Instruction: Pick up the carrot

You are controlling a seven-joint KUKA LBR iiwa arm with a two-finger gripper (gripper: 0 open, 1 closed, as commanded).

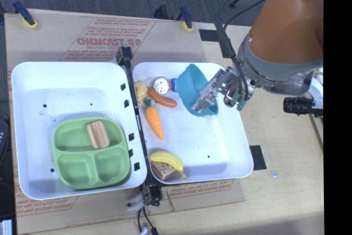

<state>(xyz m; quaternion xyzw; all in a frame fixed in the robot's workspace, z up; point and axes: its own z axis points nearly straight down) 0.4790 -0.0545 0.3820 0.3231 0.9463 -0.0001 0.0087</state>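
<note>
The orange carrot [154, 121] lies in the left part of the right bin [231, 140], tip pointing toward the front. My gripper [224, 94] hangs over the bin's back right area, well to the right of the carrot. It is open, and its left finger [211, 94] rests at the rim of a tipped blue bowl [191, 92]. Nothing sits between the fingers.
A red sausage [162, 98], a white speckled ball [160, 85] and a yellow piece [142, 92] crowd just behind the carrot. A banana [168, 160] and a brown slice [165, 172] lie at the front. The left bin [33, 96] holds a green divided plate [71, 165] with a tan block [98, 134].
</note>
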